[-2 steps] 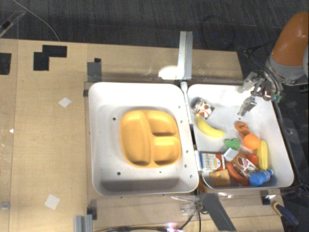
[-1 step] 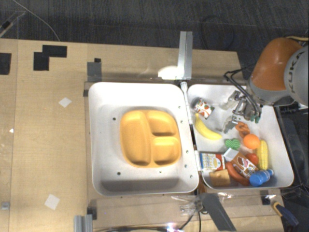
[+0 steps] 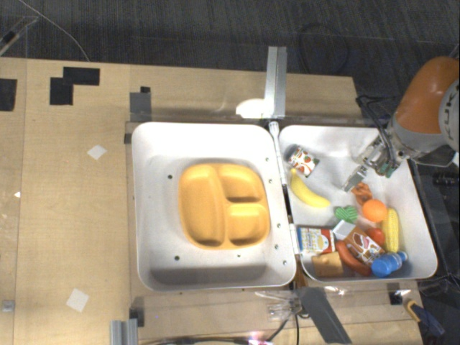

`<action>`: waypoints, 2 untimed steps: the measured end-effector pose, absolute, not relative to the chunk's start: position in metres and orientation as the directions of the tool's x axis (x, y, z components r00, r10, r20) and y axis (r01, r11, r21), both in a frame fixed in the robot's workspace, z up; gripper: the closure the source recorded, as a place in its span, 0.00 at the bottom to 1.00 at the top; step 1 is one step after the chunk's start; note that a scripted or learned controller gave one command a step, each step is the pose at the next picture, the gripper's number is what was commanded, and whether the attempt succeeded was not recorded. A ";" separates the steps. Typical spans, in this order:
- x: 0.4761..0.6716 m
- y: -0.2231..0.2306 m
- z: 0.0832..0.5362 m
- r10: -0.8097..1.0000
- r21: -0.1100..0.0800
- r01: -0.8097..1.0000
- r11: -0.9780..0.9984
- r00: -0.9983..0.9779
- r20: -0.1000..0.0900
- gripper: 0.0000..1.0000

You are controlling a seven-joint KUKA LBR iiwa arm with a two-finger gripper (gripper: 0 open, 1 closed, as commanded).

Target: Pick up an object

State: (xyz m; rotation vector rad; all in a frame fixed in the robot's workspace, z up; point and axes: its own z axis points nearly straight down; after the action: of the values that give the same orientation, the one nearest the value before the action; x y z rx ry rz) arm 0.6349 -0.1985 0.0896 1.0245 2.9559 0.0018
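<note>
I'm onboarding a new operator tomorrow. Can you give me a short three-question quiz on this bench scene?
1. True or false: the yellow divided tray lies in the same bin as the banana.
2. Multiple choice: the claw is over which bin? A) the left bin B) the right bin C) neither
3. Fill in: the corn cob lies just right of the ____ ball.

Key
1. False: the tray is in the left bin, the banana in the right one.
2. B: it hangs over the right bin's upper part, near the toy pile.
3. Orange.
</note>
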 end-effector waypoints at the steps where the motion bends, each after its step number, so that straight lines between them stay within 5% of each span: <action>1: 0.601 -0.205 0.087 0.948 0.007 0.948 0.317 -0.317 -0.004 0.00; 2: 0.643 -0.147 0.087 0.988 0.007 0.988 0.152 -0.152 -0.001 0.00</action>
State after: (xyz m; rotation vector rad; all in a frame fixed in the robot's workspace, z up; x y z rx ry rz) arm 0.6433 -0.1466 0.0868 2.0428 2.3800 0.0072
